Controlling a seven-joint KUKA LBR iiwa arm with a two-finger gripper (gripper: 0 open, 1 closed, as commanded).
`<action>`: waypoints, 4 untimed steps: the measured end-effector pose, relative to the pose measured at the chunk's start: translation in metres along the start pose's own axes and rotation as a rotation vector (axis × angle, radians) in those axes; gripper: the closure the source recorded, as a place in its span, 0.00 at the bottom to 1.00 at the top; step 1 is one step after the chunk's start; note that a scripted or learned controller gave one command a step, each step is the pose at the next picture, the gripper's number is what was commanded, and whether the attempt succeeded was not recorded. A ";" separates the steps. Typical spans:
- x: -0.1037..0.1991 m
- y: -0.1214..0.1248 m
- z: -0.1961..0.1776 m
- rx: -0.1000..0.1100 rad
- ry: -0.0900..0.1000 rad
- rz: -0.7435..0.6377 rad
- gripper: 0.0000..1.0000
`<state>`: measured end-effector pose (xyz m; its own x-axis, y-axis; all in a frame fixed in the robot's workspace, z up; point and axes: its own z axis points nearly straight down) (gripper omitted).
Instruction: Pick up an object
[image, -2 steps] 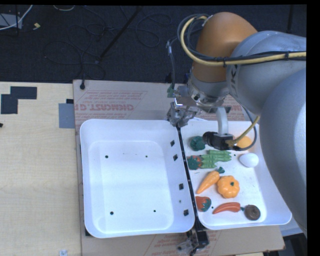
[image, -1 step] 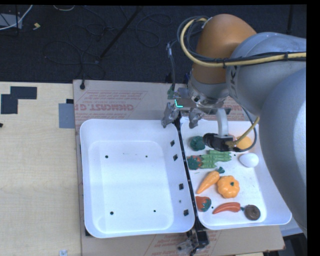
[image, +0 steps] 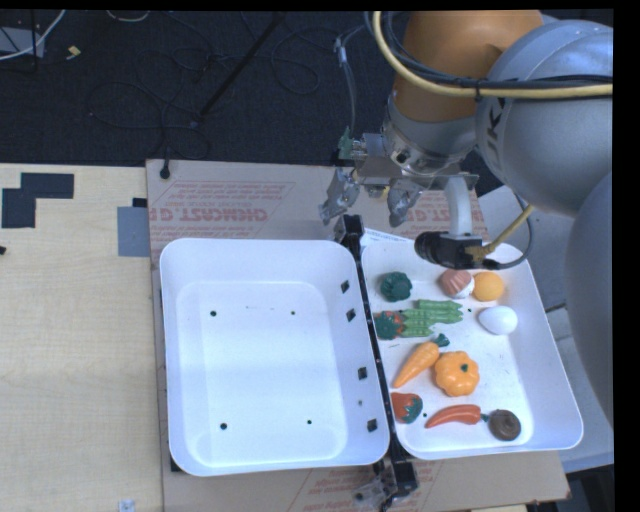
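Right bin's (image: 560, 400) far corner hidden behind gripper (image: 368, 207).

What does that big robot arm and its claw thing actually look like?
The arm is bulky, rounded and smooth grey, with a broad orange band above the wrist. A thin pale cable loops around that band. Below sits a grey metal gripper with two short fingers and a small green part at its side.

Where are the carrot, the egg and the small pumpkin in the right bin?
carrot (image: 416, 364), camera view, middle of its orange body.
egg (image: 497, 320), camera view, centre of the shell.
pumpkin (image: 456, 374), camera view, its rounded top.
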<state>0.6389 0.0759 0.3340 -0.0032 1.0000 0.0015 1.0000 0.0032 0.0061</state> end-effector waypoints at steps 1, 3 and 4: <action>0.107 0.003 0.059 0.015 0.001 -0.005 0.00; 0.158 -0.023 0.039 0.014 -0.005 -0.006 1.00; 0.159 -0.023 0.039 0.015 -0.005 -0.008 0.00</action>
<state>0.6155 0.2348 0.2948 -0.0113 0.9999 -0.0039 0.9999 0.0113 -0.0085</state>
